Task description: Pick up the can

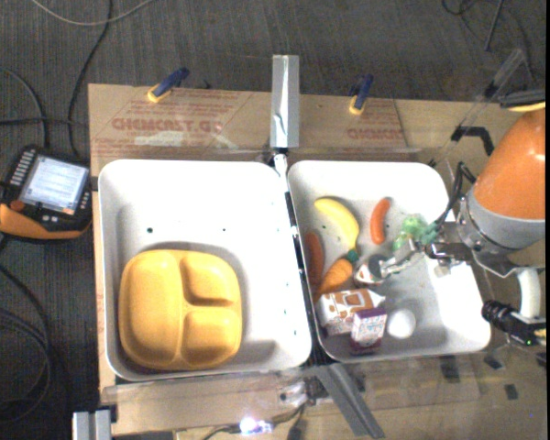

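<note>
Small silvery can (378, 267) looks tipped over mid right bin (458, 337), just beside the carrot (337, 274); probably light, stiff, slick, so pinch across its body, and can't tell whether the gripper (416, 250) is open or closed.

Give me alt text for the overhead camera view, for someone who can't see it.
A grey and orange robot arm reaches from the right into the right bin, its gripper low among toy food. The left bin bears a yellow divided plate.
</note>
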Robot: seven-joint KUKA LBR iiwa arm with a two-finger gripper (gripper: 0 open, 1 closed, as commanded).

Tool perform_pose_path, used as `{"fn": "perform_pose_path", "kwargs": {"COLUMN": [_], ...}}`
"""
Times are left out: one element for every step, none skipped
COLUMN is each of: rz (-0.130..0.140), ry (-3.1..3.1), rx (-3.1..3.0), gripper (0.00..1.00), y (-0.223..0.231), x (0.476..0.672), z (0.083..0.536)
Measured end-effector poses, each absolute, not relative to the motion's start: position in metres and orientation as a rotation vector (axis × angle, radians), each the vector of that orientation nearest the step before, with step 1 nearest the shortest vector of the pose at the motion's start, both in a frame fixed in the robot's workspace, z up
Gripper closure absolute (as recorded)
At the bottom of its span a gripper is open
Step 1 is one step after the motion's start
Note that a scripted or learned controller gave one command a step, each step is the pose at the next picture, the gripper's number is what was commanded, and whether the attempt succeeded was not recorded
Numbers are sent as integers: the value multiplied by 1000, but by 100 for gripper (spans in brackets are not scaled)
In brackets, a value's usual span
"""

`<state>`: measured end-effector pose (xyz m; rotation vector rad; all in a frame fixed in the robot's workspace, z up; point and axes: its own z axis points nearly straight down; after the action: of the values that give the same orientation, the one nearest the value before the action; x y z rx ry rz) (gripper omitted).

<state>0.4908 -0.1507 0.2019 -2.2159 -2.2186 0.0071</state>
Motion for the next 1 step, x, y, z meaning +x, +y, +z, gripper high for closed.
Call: {"fn": "perform_pose_path", "kwargs": {"rz": [-25], "ry": [-2230], "rx": [-2243], "gripper": [0], "y": [-174], "x": [515], "z": [135]}}
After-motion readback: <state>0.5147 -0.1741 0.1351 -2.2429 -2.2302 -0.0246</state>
